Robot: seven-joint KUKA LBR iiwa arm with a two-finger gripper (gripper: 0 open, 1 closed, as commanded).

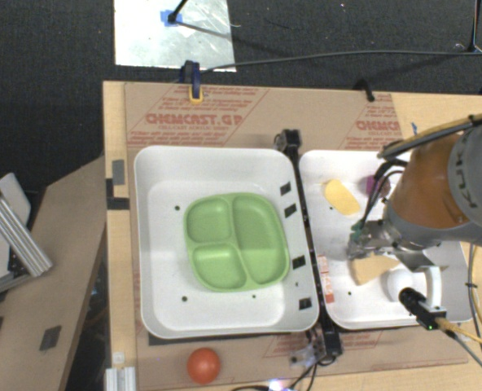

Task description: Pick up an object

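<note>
Tan block (370, 268) lies in the right bin (330, 218), just under the gripper (360, 245), whose opening cannot be told. Its fingers could land on the block's edge and push it aside. A yellow piece (341, 196) shares that bin; the left bin (155, 218) holds a green divided plate (235, 241).

arm (461, 194): grey casing | orange band | black cables

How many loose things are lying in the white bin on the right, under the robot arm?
3 that I can see: a pale yellow piece near the bin's middle, a tan block below it, and a small purple item beside the arm, which may hide more.
</note>
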